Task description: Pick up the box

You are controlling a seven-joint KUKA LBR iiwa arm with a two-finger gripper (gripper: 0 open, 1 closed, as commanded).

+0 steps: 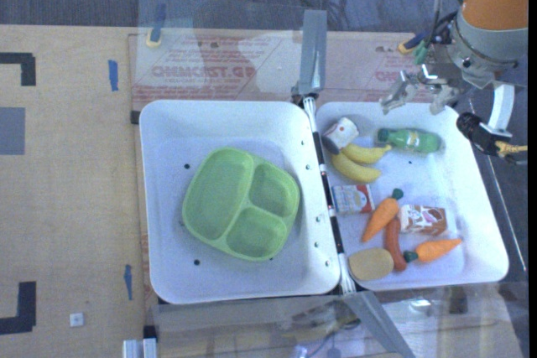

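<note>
A small red and white box [351, 199] lies flat near the left wall of the right bin [491, 218], just below two bananas [359, 163]. A smaller white carton with a red mark [341, 131] sits at that bin's back left corner. My gripper [416, 99] hangs over the bin's back edge, above and behind a green bottle [411, 140]. Its fingers [394, 100] are spread open with nothing between them. It is well apart from both boxes, up and to their right.
The right bin also holds two carrots [382, 215], a sausage [393, 243], a brown and white packet [422, 219] and a round tan bun [371, 265]. A green divided plate [242, 204] lies in the left bin [168, 147]. A grey post [312, 54] stands behind the bins.
</note>
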